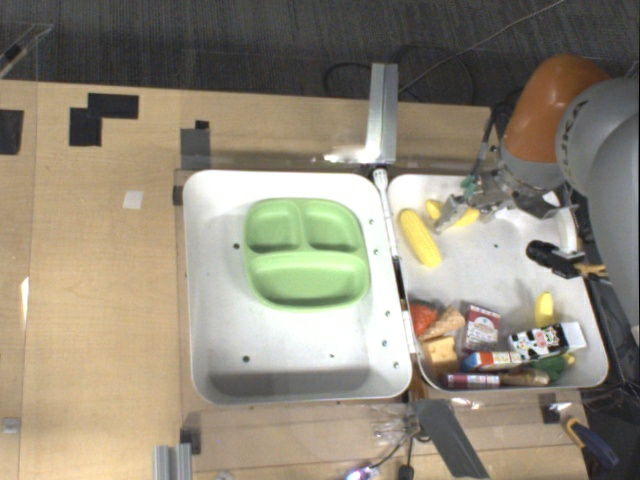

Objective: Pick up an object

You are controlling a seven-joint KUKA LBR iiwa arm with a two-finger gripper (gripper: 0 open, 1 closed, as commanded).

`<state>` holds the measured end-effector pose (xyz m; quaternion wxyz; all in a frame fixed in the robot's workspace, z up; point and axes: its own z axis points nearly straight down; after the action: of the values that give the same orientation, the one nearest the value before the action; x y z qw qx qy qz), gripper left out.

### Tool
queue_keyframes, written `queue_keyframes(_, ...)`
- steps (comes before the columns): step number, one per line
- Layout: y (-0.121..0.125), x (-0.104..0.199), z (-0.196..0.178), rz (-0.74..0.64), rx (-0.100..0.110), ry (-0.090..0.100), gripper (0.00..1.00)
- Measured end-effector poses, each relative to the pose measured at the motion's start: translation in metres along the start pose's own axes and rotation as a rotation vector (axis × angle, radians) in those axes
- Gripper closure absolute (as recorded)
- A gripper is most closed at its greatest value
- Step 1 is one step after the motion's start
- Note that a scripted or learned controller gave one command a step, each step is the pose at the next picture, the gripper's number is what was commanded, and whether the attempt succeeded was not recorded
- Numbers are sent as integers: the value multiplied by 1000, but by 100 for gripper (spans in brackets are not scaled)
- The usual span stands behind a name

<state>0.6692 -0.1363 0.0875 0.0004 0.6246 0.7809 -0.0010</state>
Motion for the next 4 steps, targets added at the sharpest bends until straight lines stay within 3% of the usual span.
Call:
queue_keyframes(1, -3, 0, -7, -1, 13, 5, 100)
queue_keyframes(2, 1, 0, -10, -2, 0, 1, 0)
queue_keyframes(3, -37, 45, -3, -56, -16, -5, 0)
queue_keyframes(4, -37, 45, -3, -56, -16, -5, 0)
